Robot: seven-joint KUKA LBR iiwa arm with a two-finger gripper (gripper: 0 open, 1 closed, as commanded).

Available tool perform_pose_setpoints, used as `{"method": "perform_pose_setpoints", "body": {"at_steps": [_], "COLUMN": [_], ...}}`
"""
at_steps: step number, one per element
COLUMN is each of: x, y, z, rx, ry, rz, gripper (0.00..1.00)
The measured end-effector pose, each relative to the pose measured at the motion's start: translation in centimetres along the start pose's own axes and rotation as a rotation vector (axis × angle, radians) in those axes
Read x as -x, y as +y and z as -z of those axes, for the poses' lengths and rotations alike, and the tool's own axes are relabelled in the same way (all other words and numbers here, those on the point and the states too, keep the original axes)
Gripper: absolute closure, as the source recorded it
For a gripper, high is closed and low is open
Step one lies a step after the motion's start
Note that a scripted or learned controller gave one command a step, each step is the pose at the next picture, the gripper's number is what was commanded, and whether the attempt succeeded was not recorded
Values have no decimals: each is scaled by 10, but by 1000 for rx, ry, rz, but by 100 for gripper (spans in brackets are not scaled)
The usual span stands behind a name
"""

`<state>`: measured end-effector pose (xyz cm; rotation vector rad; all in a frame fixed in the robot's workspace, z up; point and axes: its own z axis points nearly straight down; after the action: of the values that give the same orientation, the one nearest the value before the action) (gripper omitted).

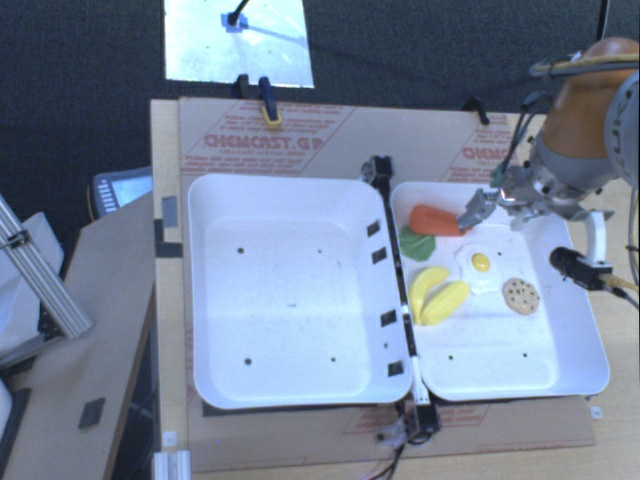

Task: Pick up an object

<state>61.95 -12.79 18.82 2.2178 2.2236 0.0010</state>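
In the right bin [575, 368], one carrot [435, 220], one fried egg [480, 265], one cookie [520, 295], claw [472, 213] grip unclear.

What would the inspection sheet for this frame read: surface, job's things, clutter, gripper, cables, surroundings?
Surface: two white bins, left bin and right bin, on a cardboard sheet.
Job's things: carrot, green piece, banana, fried egg, cookie, all in the right bin.
Clutter: nothing seen.
Gripper: gripper low at the carrot's right end; grasp unclear.
Cables: wires along the arm.
Surroundings: dark backdrop, metal plate.
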Motion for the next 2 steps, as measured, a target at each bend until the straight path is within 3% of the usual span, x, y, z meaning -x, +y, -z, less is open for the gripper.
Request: {"method": "perform_pose_setpoints", "body": {"at_steps": [1, 2], "x": [-112, -103], "y": [35, 34], "z": [48, 56], "rx": [8, 6], "ry": [5, 1], "rz": [13, 4], "gripper": [0, 100]}}
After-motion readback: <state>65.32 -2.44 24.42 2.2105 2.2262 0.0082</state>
